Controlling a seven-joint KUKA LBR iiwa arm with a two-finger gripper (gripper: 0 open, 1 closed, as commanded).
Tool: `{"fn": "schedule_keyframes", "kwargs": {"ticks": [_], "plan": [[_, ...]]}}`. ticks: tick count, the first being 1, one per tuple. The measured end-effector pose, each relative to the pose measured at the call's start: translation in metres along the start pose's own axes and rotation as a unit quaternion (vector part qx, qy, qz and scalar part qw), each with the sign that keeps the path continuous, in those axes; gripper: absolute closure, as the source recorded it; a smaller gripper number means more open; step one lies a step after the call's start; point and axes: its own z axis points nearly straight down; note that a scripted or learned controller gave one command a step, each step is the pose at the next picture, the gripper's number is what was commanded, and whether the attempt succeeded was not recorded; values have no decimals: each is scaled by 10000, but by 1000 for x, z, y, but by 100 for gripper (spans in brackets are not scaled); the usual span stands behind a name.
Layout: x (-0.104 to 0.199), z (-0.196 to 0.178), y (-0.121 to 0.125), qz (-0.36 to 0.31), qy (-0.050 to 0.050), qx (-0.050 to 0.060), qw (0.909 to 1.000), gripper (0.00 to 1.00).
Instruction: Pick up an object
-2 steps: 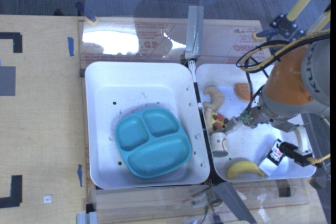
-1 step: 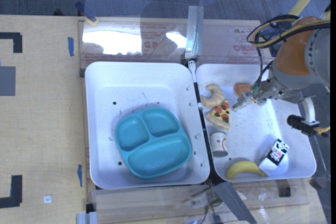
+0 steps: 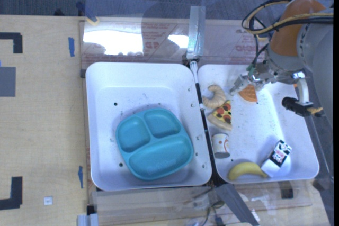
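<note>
Objects for picking, six counted, all in the right bin (image 3: 296, 135): one orange wedge-shaped piece (image 3: 248, 93), one croissant (image 3: 215, 96), one pizza slice (image 3: 222, 114), one small white cup (image 3: 220, 144), one banana (image 3: 247, 170), one small black-and-white carton (image 3: 279, 155).

Landmark: the divider wall between the two bins.
- Croissant, pizza slice and cup lie in a row just beside the divider, croissant toward the far end, cup toward the near end.
- Banana near the front rim, a little further from the divider than the cup.
- Carton well away from the divider, in the front outer corner.
- Orange piece off the divider at the far end, past the croissant.

Left bin (image 3: 106, 87): one teal three-compartment plate (image 3: 153, 143), lying close to the divider toward the front.

Bins: two, side by side on the wooden surface (image 3: 37, 129).

Tool (image 3: 244, 81): low over the far end of the right bin, right at the orange piece. Cannot tell whether it is parted or closed, nor whether anything sits in it.
</note>
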Motion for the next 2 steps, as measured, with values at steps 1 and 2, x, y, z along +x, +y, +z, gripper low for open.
{"fn": "schedule_keyframes", "kwargs": {"ticks": [1, 2], "plan": [[1, -13, 2, -18, -20, -21, 10000, 100], [104, -106, 16, -415, 6, -58, 9991, 100]]}}
